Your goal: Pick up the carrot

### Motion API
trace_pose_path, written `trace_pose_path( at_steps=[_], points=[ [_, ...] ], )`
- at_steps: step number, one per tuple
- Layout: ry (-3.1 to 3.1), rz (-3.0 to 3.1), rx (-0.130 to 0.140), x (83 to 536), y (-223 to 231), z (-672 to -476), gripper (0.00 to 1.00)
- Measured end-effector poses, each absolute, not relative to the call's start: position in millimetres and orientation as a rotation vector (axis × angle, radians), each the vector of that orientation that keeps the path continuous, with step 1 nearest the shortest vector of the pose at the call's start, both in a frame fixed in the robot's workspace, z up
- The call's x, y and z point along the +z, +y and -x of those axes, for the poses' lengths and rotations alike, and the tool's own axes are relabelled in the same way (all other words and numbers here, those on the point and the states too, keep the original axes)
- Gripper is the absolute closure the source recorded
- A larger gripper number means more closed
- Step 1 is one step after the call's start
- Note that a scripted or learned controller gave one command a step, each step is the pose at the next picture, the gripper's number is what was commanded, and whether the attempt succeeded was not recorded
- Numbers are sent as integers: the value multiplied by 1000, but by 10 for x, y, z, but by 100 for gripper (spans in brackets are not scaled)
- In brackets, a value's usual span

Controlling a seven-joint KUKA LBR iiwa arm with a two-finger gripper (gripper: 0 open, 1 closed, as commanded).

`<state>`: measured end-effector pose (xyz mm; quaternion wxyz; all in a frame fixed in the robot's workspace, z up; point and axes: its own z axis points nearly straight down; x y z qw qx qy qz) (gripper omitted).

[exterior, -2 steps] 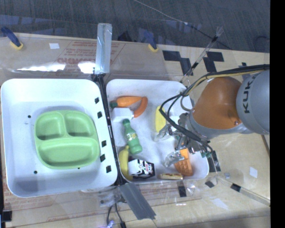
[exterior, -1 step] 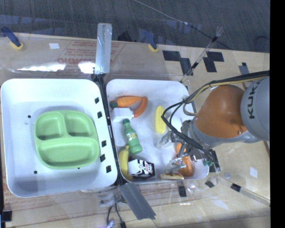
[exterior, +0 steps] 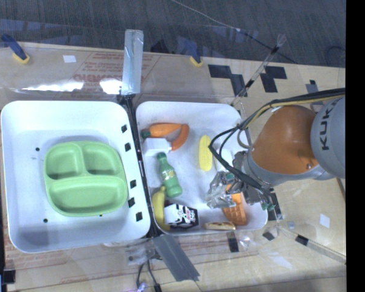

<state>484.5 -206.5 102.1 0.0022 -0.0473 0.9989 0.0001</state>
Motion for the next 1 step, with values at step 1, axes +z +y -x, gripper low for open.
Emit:
trace_pose_path(
  at_steps=[1],
  points=[
    [3125,-272,0,1505,-1529,-5048,100]
  ],
)
